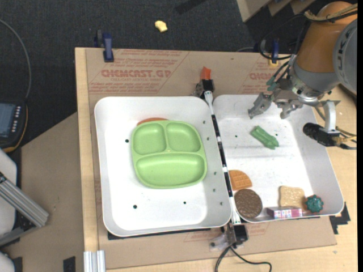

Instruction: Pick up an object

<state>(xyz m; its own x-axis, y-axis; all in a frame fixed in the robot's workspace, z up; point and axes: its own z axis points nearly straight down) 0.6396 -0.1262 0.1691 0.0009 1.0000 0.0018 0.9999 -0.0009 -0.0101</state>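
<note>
My gripper (273, 107) hangs over the far part of the right bin (317, 157), its two fingers spread apart with nothing between them. A green block (265, 137) lies on the bin floor just below and in front of the fingers. Along the bin's near edge lie an orange waffle piece (240, 179), a round brown cookie (248, 203), a tan cracker (291, 196), a teal ball (314, 203) and a pink-and-white wrapper (285, 212).
The left bin (113, 197) holds a green divided plate (168, 153) with something orange (152, 119) peeking out behind it. A black clip and orange tab (205, 79) sit at the divider's far end. Cardboard surrounds both bins.
</note>
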